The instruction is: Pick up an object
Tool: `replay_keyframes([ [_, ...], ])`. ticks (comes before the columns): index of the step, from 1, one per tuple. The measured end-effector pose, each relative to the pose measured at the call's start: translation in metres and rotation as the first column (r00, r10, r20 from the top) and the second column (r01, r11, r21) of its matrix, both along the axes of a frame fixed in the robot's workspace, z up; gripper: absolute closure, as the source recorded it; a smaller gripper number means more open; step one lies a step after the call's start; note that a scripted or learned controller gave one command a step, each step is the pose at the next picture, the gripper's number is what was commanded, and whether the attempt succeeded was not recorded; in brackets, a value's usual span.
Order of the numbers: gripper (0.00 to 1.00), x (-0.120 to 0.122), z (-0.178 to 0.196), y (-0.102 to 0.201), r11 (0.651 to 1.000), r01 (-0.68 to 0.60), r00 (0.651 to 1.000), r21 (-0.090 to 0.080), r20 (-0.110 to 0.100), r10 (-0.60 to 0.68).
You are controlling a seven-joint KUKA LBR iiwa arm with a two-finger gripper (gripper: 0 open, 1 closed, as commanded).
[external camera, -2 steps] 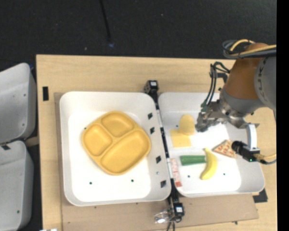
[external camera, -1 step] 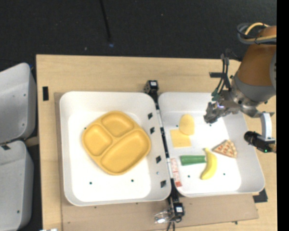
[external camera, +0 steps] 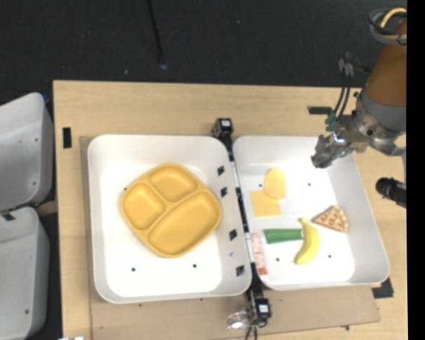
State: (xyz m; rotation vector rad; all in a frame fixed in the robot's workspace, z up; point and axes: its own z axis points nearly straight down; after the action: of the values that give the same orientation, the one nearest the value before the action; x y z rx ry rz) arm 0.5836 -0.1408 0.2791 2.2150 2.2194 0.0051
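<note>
The right bin [external camera: 354, 261] holds a yellow banana [external camera: 308, 244], a pizza slice [external camera: 331, 219], a green stick-shaped piece [external camera: 282, 235], a flat yellow cheese square [external camera: 265, 204] and a pale yellow rounded piece [external camera: 274, 183]. A small red-and-white packet [external camera: 258, 253] lies by the bin's left wall. My gripper [external camera: 326, 151] hangs over the upper right corner of that bin, above and apart from all the objects. Nothing shows between its tips.
The left bin [external camera: 106, 268] holds a yellow three-compartment plate [external camera: 171, 209]. A row of black clips [external camera: 235, 211] runs along the divider between the bins. White chair-like shapes [external camera: 14, 154] stand at the far left, off the bench.
</note>
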Motion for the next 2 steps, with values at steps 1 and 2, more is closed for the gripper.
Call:
replay_keyframes([
  [1,1.00,-0.014,-0.002,0.045,1.000,-0.003,1.000,0.002,-0.006,0.003],
  [2,1.00,-0.019,0.002,0.097,1.000,-0.005,1.000,0.003,-0.006,0.006],
])
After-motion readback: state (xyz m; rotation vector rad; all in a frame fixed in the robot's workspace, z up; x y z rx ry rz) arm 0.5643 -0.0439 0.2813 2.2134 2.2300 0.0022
